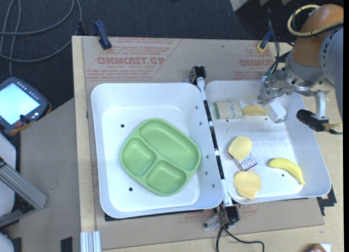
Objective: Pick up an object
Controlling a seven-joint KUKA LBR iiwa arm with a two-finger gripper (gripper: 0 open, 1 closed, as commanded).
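Setting: I am working at a table (163,54) topped with printed brown board, sitting on dark carpet with looping cables at the upper left.
Bins: two shallow white bins are lying side by side on it, the left bin (109,103) and the right bin (311,158).
Task things: all the loose objects are lying in the right bin. A small pale yellow piece (253,111) is sitting near the bin's back, just beside my pincer, with a speckled sponge-like block (228,109) to its left.
Further in: a yellow rounded piece (240,147) is touching a small patterned packet (247,162), another yellow rounded piece (246,183) is lying near the front rim, and a banana (287,168) is resting toward the front right.
Pincer: my pincer (272,103) is hanging low over the back of the right bin; I cannot tell how it is set, and I am seeing nothing between its tips.
Left bin: a green divided plate (160,156) is lying flat in it.
Edges: a blue clamp (101,34) is gripping the board's far left corner, and a lit handheld screen (19,105) is sitting off to the left.
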